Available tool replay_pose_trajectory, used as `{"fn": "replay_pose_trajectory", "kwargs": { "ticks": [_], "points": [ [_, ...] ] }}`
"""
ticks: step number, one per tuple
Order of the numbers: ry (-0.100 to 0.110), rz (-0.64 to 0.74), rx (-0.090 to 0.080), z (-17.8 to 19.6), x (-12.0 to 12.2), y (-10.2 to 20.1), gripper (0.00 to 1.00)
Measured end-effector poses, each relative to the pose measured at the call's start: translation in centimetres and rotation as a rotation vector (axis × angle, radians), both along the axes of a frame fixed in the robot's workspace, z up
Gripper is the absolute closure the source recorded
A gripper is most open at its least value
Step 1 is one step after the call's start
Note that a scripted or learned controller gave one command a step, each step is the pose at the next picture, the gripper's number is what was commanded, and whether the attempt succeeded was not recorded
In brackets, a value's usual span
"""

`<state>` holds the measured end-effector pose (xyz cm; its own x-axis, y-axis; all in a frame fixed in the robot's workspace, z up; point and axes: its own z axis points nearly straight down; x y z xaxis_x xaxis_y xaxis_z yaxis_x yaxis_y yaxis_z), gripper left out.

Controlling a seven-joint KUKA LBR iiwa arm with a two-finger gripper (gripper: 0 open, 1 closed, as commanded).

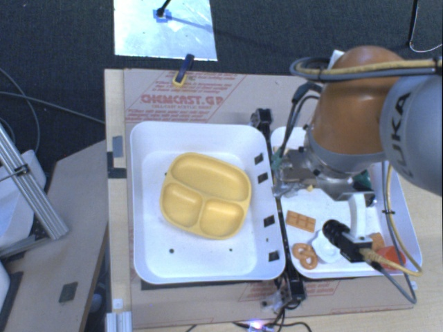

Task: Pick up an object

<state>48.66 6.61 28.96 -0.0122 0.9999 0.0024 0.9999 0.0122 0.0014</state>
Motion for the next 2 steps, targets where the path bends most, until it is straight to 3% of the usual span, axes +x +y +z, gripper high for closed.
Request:
{"fn": "replay_pose_trajectory", "kwargs": {
  "ticks": [1,2],
  "points": [
    [-0.003,-0.004,-0.001,2.9,2.3,3.0,1.0],
    [0.001,-0.012,-0.002,2.7,0.0,1.2,1.0]
  ]
}}
